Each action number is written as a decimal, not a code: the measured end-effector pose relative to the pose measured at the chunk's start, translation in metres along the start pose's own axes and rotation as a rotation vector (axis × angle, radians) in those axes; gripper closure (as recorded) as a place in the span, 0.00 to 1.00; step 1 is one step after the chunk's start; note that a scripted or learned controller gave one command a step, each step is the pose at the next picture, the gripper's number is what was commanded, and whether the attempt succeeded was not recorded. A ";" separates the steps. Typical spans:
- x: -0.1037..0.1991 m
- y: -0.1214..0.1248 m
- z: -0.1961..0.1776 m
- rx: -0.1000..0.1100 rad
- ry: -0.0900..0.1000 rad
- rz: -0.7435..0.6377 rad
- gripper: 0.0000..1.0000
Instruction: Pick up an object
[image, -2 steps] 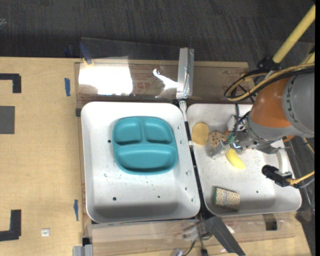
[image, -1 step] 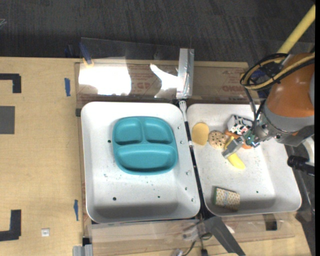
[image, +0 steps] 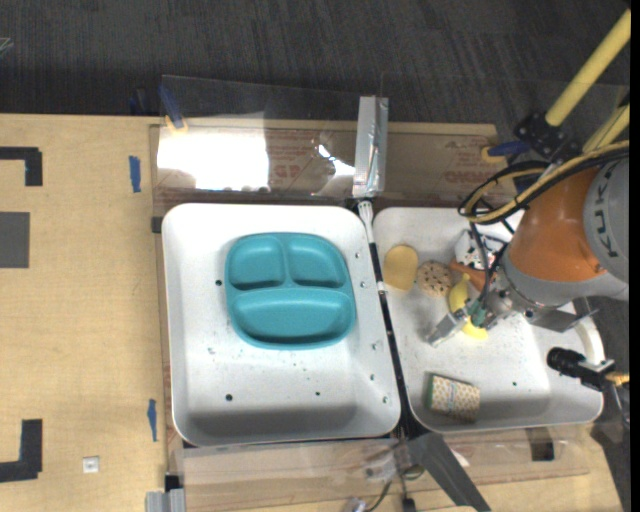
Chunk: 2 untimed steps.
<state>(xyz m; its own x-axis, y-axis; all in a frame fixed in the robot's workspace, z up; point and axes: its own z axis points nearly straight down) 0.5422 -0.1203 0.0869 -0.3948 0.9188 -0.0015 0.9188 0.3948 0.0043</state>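
The right bin (image: 520, 385) holds a tan rounded piece (image: 400, 266), a speckled brown cookie-like piece (image: 434, 277), a yellow object (image: 462, 300) and a patterned paper cup (image: 453, 394) lying on its side near the front. My gripper (image: 462, 320) hangs low over the middle of this bin, right beside the yellow object, with a metal finger (image: 440, 329) slanting down to the left. The grey and orange arm (image: 560, 245) covers the bin's right part and hides the fingers' grip.
The left bin (image: 190, 330) bears a teal divided plate (image: 290, 288). A clear plastic panel (image: 260, 150) and a metal post (image: 371, 145) stand behind the bins. Cables and yellow rods (image: 590, 65) crowd the back right. Cardboard benchtop lies to the left.
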 end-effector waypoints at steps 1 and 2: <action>-0.001 0.001 -0.008 -0.002 -0.001 0.002 1.00; 0.056 0.034 -0.096 0.006 0.003 0.218 1.00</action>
